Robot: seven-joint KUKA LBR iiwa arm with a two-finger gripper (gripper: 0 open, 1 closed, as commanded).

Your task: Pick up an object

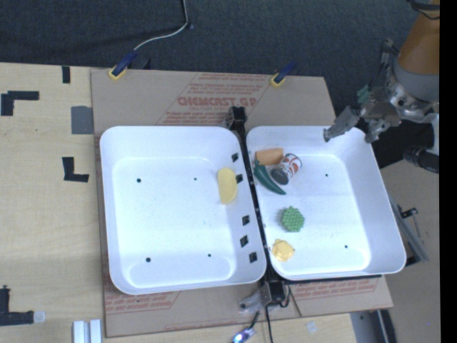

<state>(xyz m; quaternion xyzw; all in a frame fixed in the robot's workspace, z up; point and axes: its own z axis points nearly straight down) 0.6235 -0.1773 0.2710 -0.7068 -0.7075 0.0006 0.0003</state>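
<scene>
Above the right bin's [371, 191] far right corner the gripper [350, 127] hangs with fingers spread and nothing between them, so all 5 objects lie unpicked.

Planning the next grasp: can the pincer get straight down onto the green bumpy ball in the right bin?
Probably yes. The green ball lies apart from its neighbours on bare bin floor, nothing over it; the pincer hangs above the right bin's far corner.

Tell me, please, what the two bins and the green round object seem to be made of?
The two bins look like thin moulded plastic, smooth and slightly glossy, with rounded corners. The green round object has a bumpy, matt surface; probably soft plastic or rubber, but the view leaves it open.
</scene>
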